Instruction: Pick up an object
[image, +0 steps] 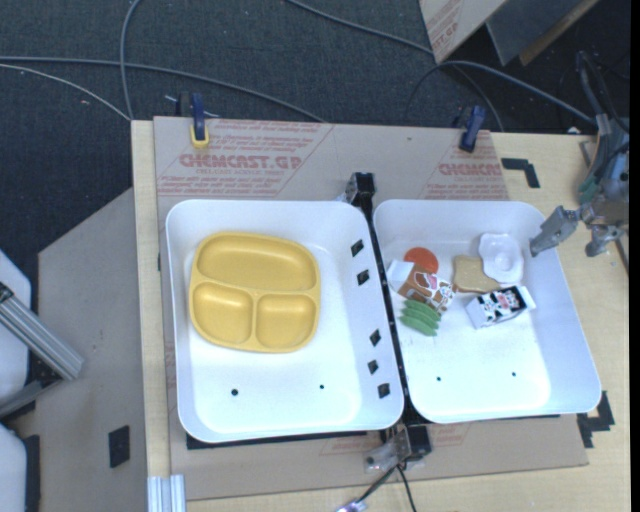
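White, shallow and rounded at the corners, the right-hand plastic bin (520, 385) carries a tight cluster of small objects in its upper half, toward twelve o'clock of its floor. At the cluster's ten o'clock sits a small carton with a red-orange top and printed brown sides (425, 280). Touching it at six o'clock lies a green ridged piece (422, 318). At the carton's three o'clock lies a flat tan slab resembling toast (468, 273), overlapped at its two o'clock by a crumpled white translucent piece (500, 256). A small black-and-white printed packet (498, 305) lies just below the tan slab, at five o'clock of it.

The grey two-finger gripper (553, 231) hangs over the bin's rim at two o'clock, near the white piece but apart from it. Whether its fingers stand apart or together cannot be told; nothing is seen between them.

The left-hand white bin (270, 400) holds a yellow three-compartment plastic tray (256, 291) at its ten o'clock. Both bins rest on a brown printed cardboard sheet (250, 155), clamped at twelve o'clock by two blue clips (197, 115).
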